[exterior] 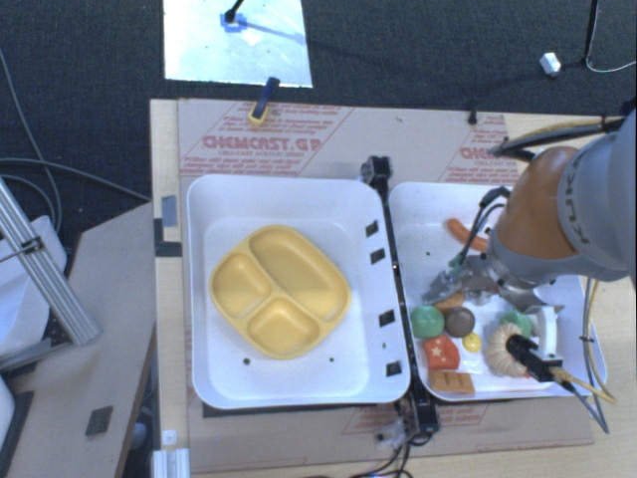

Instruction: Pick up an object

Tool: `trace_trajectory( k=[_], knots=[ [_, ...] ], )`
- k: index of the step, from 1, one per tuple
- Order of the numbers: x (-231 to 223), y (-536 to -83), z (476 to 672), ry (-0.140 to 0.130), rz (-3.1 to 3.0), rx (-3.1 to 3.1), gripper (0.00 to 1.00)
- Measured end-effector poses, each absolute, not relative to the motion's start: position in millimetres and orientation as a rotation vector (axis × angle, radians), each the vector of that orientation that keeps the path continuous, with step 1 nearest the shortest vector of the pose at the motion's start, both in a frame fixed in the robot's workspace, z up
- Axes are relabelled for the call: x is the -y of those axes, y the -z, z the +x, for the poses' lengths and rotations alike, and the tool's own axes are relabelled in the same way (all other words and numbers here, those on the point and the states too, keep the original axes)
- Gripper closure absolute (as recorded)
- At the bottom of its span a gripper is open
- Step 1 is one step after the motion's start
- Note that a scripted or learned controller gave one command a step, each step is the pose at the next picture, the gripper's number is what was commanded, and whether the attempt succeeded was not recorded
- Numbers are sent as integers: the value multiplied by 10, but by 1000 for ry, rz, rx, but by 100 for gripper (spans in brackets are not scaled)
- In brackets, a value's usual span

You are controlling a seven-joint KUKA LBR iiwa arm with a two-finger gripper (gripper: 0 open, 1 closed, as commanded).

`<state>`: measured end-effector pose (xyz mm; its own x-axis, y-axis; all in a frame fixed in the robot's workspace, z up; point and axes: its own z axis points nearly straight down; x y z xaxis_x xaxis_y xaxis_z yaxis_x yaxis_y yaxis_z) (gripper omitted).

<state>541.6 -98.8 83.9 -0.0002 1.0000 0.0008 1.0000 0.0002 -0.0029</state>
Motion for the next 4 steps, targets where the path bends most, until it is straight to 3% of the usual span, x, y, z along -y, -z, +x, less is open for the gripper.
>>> trace_trajectory(
  k=[1,2,3,4],
  knots=[
    [988,-956,5445,4,-2222,2224,100],
    [1073,-2134,5326,12,-2226,2233,100],
    [1041,-2624,5315,8,-2221,2231,100],
    [907,-2601,5520,4,-2217,2231,100]
  ],
)
